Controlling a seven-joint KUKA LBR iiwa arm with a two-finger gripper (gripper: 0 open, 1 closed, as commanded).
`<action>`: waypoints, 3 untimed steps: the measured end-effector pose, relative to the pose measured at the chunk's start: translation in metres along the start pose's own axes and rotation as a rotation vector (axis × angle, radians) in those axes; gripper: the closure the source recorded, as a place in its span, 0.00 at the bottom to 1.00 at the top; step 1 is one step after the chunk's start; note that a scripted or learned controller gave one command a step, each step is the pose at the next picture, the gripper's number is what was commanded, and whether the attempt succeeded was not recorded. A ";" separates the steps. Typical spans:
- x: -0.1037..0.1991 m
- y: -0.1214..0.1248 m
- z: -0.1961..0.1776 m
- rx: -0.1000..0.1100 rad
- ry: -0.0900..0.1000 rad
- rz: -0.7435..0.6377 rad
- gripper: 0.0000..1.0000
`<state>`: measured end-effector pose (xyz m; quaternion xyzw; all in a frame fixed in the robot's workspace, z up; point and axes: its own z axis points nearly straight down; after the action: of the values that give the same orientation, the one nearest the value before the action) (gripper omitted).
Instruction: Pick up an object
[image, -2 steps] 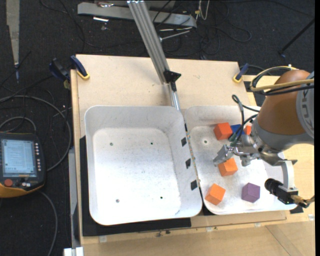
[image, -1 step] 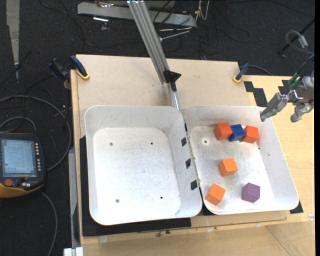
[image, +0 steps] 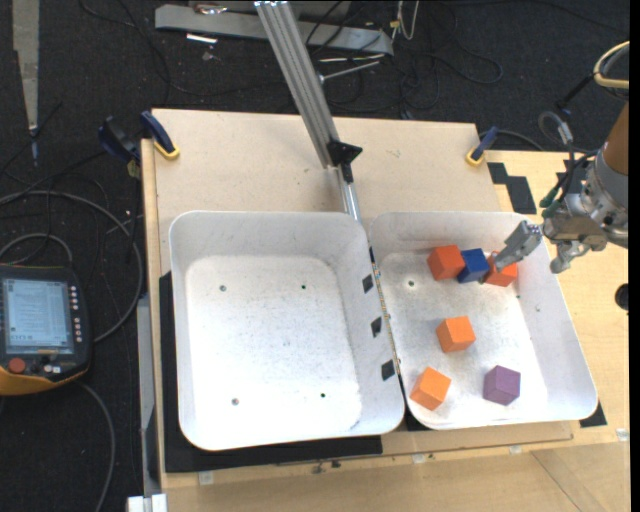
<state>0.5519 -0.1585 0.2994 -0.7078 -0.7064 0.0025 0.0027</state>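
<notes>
Orange, blue and purple blocks lie in the right bin (image: 560, 330). Over its far right corner hangs the gripper (image: 540, 250), fingers spread apart and holding nothing, just beside the blue block (image: 472, 265) and a red block (image: 502, 274).

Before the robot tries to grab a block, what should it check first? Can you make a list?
1. Blocks to grab in the right bin: ok, several are there.
2. Pincer over that bin: ok, near its upper right rim.
3. Pincer open wide enough: ok, its fingers are spread.
4. Pincer holding nothing: ok, no block between the fingers.
5. Room around the nearest blocks: not ok, the blue block sits tight between two orange ones.
6. Easier pick: ok, the purple block stands apart.
</notes>
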 end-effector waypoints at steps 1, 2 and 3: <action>0.000 -0.001 0.144 0.000 0.001 -0.001 0.00; 0.018 -0.009 0.205 -0.009 -0.002 -0.001 0.00; 0.018 -0.009 0.194 -0.010 -0.001 -0.001 1.00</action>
<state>0.5418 -0.1408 0.1058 -0.7073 -0.7069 -0.0007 -0.0013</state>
